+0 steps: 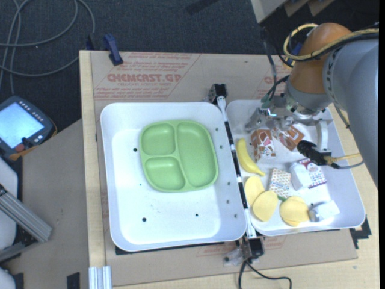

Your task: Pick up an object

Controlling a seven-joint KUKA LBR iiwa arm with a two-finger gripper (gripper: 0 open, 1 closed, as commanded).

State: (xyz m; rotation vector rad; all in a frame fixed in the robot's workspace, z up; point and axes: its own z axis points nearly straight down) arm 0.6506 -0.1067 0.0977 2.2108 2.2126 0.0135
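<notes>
1. A green divided plate [179,155] with three compartments lies in the left white bin [120,179], near its middle.
2. The two bins sit side by side on a worktop [150,77] covered by brown cardboard with red printed lettering; the right white bin [346,212] touches the left one along a shared edge.
3. A blue clamp [112,48] grips the cardboard's far left edge.
4. A black clip [218,93] sits at the far end of the seam between the bins, and another clip [254,245] at the near end.
5. A handheld screen device [21,127] lies off the worktop to the left.
6. Grey cables [42,23] loop on the dark carpet [180,29] beyond the worktop.
</notes>
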